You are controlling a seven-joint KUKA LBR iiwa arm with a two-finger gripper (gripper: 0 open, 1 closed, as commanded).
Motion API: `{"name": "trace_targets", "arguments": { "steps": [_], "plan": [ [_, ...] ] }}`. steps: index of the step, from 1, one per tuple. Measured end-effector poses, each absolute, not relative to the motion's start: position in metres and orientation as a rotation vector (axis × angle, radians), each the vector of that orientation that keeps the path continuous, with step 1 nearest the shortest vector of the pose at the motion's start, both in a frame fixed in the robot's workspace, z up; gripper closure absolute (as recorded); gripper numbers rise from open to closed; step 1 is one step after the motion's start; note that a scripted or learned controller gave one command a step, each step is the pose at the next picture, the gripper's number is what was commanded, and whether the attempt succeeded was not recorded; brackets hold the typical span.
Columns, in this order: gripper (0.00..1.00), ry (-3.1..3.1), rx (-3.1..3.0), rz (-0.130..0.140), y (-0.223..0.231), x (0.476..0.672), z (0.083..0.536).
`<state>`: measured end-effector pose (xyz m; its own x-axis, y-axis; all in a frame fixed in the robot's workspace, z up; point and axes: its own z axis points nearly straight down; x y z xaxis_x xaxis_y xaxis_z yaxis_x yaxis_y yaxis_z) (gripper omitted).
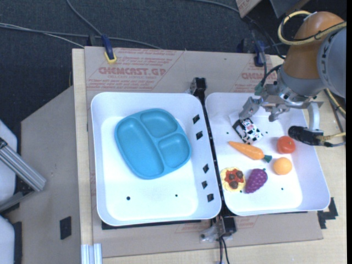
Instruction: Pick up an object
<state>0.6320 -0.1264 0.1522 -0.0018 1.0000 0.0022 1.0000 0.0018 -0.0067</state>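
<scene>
Gripper (254, 110) low in right bin (308, 194), open/closed can't tell; toy cow (250, 132) just below, carrot (247, 149) beyond.

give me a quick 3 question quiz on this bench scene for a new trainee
1. True or false: the blue plate lies in the left bin.
2. Which thing lies nearest the gripper? A carrot B grapes C black-and-white toy
3. Fill in: the tomato lies just above the ____.

Key: 1 true; 2 C; 3 orange
</scene>
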Motion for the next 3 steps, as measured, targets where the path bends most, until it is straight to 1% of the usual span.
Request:
{"name": "trace_targets", "arguments": {
  "steps": [1,2,3],
  "plan": [
    [0.00,-2.217,-2.217,0.005,-0.123,0.627,0.109],
    [1.00,-2.221,-2.220,-0.002,-0.123,0.629,0.123],
    [1.00,-2.226,-2.224,-0.006,-0.127,0.640,0.174]
  ]
}}
